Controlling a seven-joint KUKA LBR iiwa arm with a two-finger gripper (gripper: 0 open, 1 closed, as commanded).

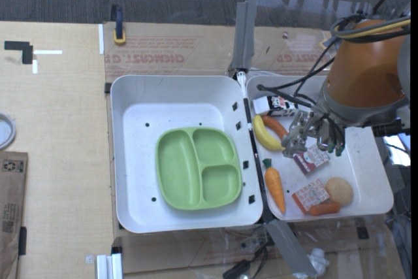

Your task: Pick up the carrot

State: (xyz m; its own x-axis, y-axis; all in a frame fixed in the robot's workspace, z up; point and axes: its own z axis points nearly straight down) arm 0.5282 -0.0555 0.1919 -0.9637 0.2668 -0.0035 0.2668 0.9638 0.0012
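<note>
Over the right bin [382, 196], right of centre in the frame, the gripper [312, 138] hangs apparently spread and pinching nothing, so the approach is underway and must shift toward lower left onto the carrot [274, 187] by the divider.

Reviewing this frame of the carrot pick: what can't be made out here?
- Gripper: finger state unreadable, lost among cables and clutter in the camera view.
- Packet under the gripper: partly covered, label too small to read.
- Right bin: far corner hidden by the arm.
- Carrot: plainly visible, lying apart from the gripper.
</note>
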